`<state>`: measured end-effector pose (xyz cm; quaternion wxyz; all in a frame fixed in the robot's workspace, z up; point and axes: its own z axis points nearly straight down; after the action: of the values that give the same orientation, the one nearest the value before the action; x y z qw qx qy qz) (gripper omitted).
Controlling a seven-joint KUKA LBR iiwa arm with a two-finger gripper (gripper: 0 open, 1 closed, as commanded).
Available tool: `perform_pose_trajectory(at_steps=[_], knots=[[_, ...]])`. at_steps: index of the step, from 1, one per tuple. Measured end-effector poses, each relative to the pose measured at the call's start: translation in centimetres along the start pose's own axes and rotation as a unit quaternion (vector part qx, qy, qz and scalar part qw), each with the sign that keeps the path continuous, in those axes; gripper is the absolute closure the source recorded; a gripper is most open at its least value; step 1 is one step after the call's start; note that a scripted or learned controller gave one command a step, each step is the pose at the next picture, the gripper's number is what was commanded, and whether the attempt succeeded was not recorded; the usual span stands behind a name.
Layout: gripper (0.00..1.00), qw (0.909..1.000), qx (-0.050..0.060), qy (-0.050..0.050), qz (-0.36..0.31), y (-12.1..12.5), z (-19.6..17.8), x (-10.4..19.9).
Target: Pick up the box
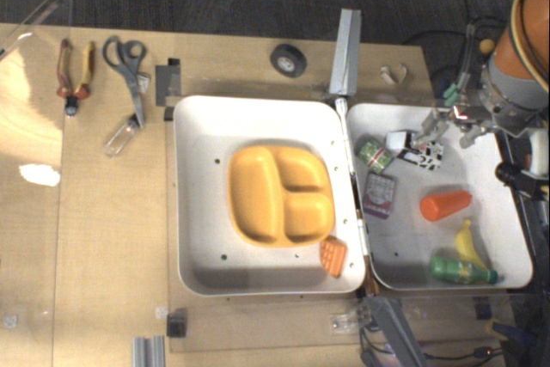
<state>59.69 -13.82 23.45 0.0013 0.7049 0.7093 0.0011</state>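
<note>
Far left on the bench: red-handled pliers (70,75), scissors (129,73), a roll of black tape (289,60) further right. Left bin (198,185) holds a yellow divided tray (279,193) in the middle and a small orange waffle-textured piece (333,256) against its lower right corner. Right bin (507,211) — green-and-red can (375,155) at upper left, the box (381,192), purplish, lying flat just below the can near the left wall. Then an orange cylinder (445,204), a banana (467,242), a green bottle (462,271) along the bottom edge. Gripper (425,146) sits over the bin's upper part, right of the can, apart from the box — finger state not resolvable, possibly a small black-and-white object at the tips.
</note>
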Motion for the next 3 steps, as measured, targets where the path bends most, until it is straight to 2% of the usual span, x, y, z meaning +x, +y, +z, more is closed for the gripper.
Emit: perform_pose_trajectory(at_steps=[1, 2, 3], knots=[[0.00, 1.0000, 0.000, 0.000, -0.010, -5.2, 12.3, 3.6], [0.00, 0.9978, -0.008, -0.003, -0.066, -3.7, 13.9, 4.9], [1.00, 0.9975, -0.015, -0.002, -0.069, -3.3, 12.7, 5.3]])
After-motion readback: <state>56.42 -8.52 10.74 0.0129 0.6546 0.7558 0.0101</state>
